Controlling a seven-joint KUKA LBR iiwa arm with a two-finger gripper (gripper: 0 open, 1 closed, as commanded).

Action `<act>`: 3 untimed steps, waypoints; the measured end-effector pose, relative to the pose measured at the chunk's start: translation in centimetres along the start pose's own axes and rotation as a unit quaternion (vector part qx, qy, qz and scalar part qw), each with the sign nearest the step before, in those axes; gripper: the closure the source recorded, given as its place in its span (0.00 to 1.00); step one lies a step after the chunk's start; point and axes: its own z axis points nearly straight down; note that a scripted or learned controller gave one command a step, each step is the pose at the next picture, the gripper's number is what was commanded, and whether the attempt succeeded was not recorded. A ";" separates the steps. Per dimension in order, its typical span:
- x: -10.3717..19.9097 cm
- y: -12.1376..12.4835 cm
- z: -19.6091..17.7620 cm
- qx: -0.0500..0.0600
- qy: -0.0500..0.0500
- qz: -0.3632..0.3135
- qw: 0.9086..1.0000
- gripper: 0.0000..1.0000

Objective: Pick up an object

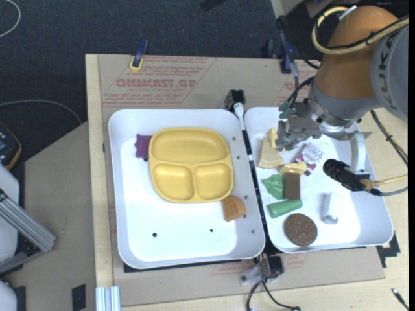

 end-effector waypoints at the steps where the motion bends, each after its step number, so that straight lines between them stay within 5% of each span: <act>1: 4.1 -3.7 1.2 0.001 0.000 0.001 1.000 1.00; 2: 8.6 -7.0 -0.5 0.001 0.000 0.000 1.000 1.00; 3: 8.0 -7.7 1.2 0.001 -0.001 0.003 1.000 1.00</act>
